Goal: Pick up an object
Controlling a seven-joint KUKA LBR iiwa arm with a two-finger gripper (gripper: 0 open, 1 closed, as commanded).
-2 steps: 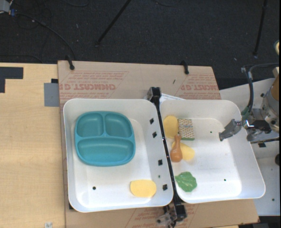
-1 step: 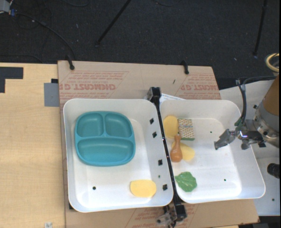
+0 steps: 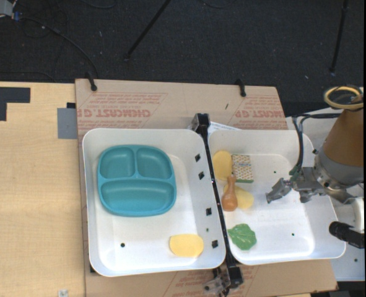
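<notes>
In the right bin (image 3: pixel 285 231), several small objects lie against its left side: a yellow piece (image 3: pixel 221 162), a speckled block (image 3: pixel 241 166), an orange-brown drumstick-shaped toy (image 3: pixel 230 194), a second yellow piece (image 3: pixel 246 200) and a green leafy lump (image 3: pixel 242 236). My gripper (image 3: pixel 277 192) hangs over the middle of this bin, to the right of the cluster and apart from it. Nothing shows in its grasp. The arm's orange band (image 3: pixel 347 135) rises at the right edge.
The left bin (image 3: pixel 139 243) holds a teal divided plate (image 3: pixel 136 181) and a yellow oval object (image 3: pixel 186 245) near its front right corner. A black divider (image 3: pixel 209 184) runs between the bins. Cardboard lies under both.
</notes>
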